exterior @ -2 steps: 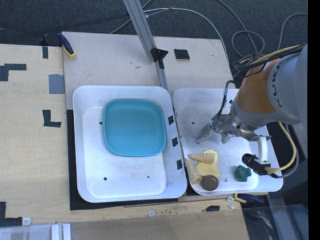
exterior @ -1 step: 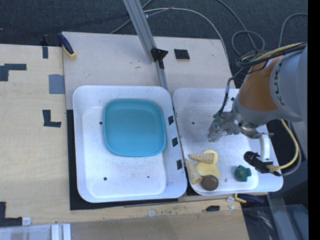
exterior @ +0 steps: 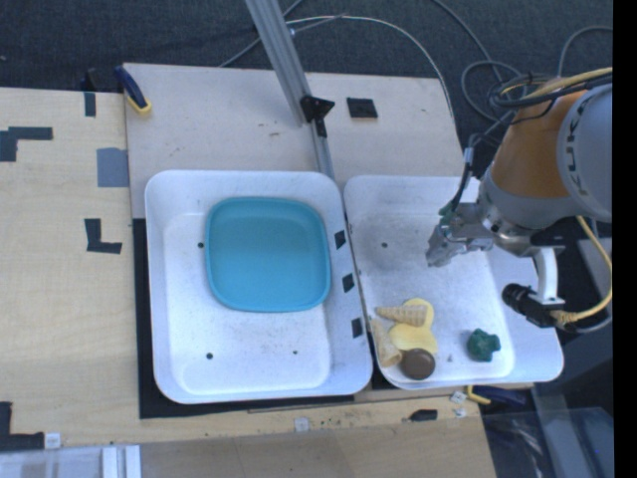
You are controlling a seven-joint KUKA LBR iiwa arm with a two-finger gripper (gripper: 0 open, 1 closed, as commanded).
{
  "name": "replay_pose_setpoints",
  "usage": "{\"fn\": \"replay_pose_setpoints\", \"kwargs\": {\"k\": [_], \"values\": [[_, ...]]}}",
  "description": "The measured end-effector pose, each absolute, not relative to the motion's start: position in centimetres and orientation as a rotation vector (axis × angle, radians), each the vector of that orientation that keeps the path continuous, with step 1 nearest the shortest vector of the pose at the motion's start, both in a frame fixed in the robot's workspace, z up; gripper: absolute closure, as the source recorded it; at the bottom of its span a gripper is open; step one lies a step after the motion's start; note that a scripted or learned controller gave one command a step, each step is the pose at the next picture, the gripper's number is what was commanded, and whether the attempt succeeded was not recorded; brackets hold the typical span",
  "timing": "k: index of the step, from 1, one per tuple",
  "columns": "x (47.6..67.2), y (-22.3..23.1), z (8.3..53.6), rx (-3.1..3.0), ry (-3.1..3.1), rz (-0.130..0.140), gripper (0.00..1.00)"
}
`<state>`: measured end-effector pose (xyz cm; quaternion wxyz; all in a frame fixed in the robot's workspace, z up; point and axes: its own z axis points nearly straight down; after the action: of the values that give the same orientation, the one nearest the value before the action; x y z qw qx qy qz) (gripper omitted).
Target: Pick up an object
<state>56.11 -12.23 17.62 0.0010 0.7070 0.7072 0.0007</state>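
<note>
1. We see the gripper [exterior: 445, 250] hanging over the middle of the right bin [exterior: 398, 207], above bare white floor. We cannot tell whether it is released or clenched; nothing shows in it.

2. The things we could pick lie in the near end of that bin: a yellow ice-cream cone toy [exterior: 402, 315], a second cone [exterior: 384, 341] lying beside it against the bin's left wall, a yellow piece with a brown end [exterior: 415, 354], and a small green object [exterior: 484, 344] set apart near the right wall.

3. The left bin [exterior: 179, 297] bears a blue square plate [exterior: 267, 253], well apart from the arm.

4. Our worry: the yellow toys touch one another, so a descent there could land on two at once or nudge them aside and close on nothing.

5. The cone by the wall gives little room; we judge a finger could strike the rim.

6. The green object is small and may slip.
</note>
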Motion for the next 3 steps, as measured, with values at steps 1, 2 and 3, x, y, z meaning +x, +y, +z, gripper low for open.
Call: {"fn": "replay_pose_setpoints", "kwargs": {"k": [1,2,3], "values": [[56.8,-12.3,23.7,2.218,2.22,0.004,1.0],[56.8,-12.3,24.4,2.221,2.222,0.0,1.0],[58.0,-7.5,23.1,2.218,2.227,-0.001,1.0]]}}
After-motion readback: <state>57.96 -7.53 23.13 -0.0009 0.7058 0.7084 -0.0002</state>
